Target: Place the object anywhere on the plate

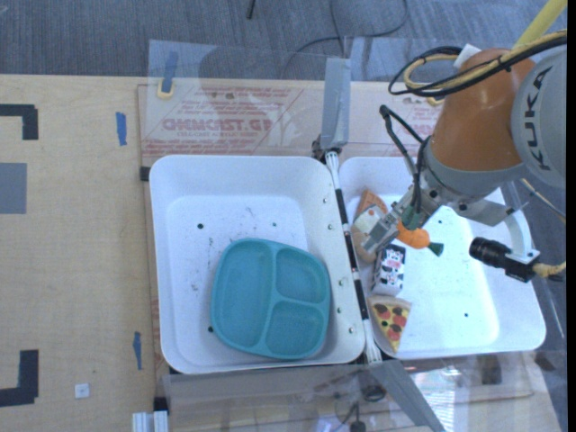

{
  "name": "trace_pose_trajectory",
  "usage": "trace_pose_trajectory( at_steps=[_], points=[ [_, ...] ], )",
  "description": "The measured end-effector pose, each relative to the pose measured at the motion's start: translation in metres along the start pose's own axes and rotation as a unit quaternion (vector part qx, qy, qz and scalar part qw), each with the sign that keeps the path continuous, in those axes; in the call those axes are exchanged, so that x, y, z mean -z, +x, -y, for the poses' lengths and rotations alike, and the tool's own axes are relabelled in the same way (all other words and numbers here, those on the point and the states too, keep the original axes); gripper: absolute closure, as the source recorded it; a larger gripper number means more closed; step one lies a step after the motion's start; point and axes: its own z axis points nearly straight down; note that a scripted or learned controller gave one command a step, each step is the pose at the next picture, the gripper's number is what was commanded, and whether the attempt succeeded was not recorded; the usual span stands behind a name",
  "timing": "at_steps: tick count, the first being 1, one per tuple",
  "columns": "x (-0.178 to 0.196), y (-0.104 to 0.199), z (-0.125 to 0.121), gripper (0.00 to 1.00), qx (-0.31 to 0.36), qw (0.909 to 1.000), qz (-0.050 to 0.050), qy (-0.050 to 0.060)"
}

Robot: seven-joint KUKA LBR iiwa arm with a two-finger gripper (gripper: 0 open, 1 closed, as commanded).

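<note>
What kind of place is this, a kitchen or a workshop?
Most likely a robotics test lab: a robot arm reaches over two white bins on a taped wooden bench, with a teal plate in one and toy food in the other.

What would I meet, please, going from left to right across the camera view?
Blue tape strip, teal plate, pizza slice, arm's orange band.

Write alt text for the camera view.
The grey arm's gripper hangs over the right white bin, near a small orange carrot-like toy, a black-and-white carton and a pizza-slice toy. A teal divided plastic plate lies in the left white bin.
</note>
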Motion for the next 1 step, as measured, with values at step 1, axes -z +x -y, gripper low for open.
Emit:
trace_pose_trajectory(
  at_steps=[1],
  points=[
    [-0.0160, 0.0585, -0.0103, 1.00, 0.095, 0.9955, 0.000, 0.000]
  ],
)
